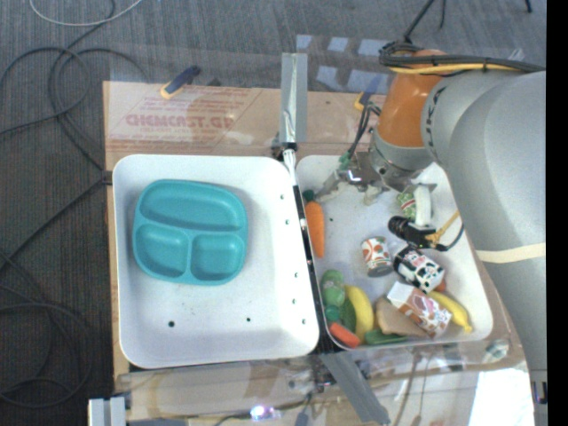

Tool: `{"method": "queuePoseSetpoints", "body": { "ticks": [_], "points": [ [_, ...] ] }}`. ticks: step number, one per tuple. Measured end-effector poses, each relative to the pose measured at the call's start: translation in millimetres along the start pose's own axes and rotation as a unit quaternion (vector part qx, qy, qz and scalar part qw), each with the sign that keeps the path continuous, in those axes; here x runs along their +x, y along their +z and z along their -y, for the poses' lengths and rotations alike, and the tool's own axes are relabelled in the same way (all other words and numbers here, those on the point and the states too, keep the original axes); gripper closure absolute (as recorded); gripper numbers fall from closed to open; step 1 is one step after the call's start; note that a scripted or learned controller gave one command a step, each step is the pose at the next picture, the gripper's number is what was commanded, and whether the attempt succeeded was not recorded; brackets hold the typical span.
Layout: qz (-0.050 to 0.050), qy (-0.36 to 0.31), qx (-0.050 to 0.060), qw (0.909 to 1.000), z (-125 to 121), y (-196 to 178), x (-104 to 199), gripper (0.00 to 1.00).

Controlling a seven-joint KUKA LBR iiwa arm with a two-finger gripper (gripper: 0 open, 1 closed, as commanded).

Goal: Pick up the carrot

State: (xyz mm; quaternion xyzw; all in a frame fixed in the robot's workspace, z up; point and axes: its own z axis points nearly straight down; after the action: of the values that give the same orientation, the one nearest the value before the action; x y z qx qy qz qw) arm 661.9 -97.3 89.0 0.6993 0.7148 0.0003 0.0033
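Note:
The carrot (pixel 314 227) is orange with a green tip and lies lengthwise along the left wall of the right bin (pixel 470 278). My gripper (pixel 348 191) hangs over the far left corner of that bin, just beyond and to the right of the carrot's far end, not touching it. Its two fingers stand spread, open, with nothing between them. The orange wrist band (pixel 404 114) and the grey arm cover the bin's far right part.
A teal divided plate (pixel 189 232) lies in the left bin (pixel 142 327). Toys crowd the right bin: a small mug (pixel 376 255), a black-and-white cup (pixel 421 272), a yellow banana (pixel 359 309), green pieces (pixel 333 289) and a box (pixel 413 313).

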Motion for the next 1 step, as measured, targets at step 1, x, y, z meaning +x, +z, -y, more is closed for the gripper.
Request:
{"method": "queuePoseSetpoints", "body": {
  "ticks": [1],
  "points": [
    [0.000,-0.051,-0.001,0.9987,-8.3,0.4,-21.2,0.00]
  ]
}}
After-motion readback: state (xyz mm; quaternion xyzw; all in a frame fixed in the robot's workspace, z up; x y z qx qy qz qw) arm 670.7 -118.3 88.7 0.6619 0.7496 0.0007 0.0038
